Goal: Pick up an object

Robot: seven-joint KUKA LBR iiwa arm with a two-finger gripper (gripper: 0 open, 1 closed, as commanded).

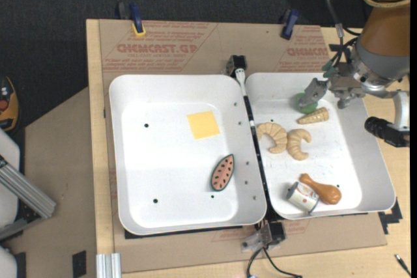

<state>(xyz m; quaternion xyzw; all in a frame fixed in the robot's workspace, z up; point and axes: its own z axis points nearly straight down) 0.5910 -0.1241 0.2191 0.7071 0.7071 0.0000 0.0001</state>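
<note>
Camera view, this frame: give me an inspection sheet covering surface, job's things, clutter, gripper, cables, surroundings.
Surface: two white bins, left bin and right bin, on a brown board.
Job's things: left bin holds yellow square and spotted oval piece; right bin holds two croissants, cone, drumstick, small can, green object.
Clutter: nothing seen.
Gripper: gripper over the green object; finger state unclear.
Cables: wires at front edge.
Surroundings: blue clamps; dark floor.

Two smooth, glossy white plastic bins (pixel 130 140) sit on a matt brown cardboard sheet (pixel 104 75).
</note>
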